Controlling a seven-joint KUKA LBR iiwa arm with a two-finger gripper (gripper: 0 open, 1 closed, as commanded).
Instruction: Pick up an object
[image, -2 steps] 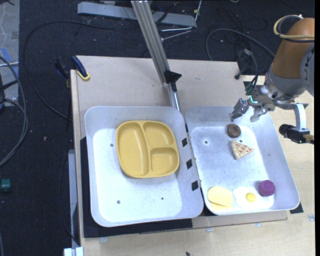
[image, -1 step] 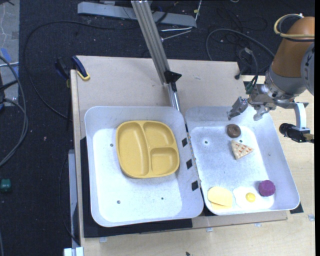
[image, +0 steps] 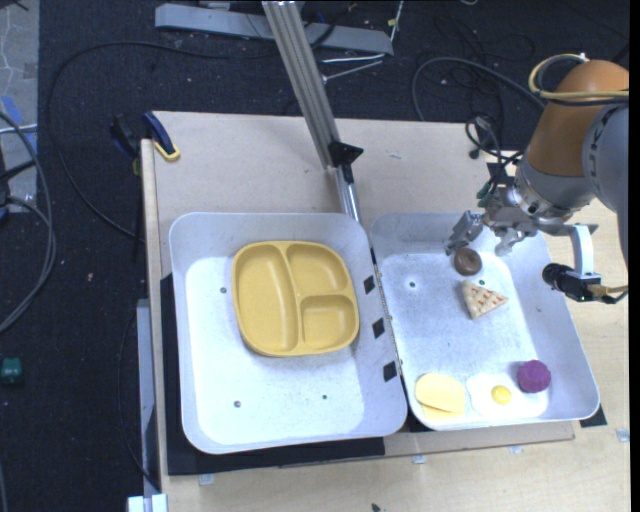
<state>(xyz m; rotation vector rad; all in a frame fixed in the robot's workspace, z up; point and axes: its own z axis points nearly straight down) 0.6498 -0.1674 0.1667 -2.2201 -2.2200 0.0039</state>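
Arm enters from 3 o'clock; pincer (image: 470, 243) hangs over the far end of the right bin (image: 560, 330), w/ a small brown round object (image: 467, 262) right at its tips, at 6 o'clock of it. Can't tell if the fingers are apart or closed, or if they grip it; view too coarse. In the same bin: waffle wedge (image: 483, 300) near centre, purple ball (image: 533, 376), egg (image: 498, 394) and yellow piece (image: 440, 392) along the near edge. Left bin (image: 200, 400) holds a yellow divided plate (image: 295, 297). Both sit on the tabletop (image: 240, 160).
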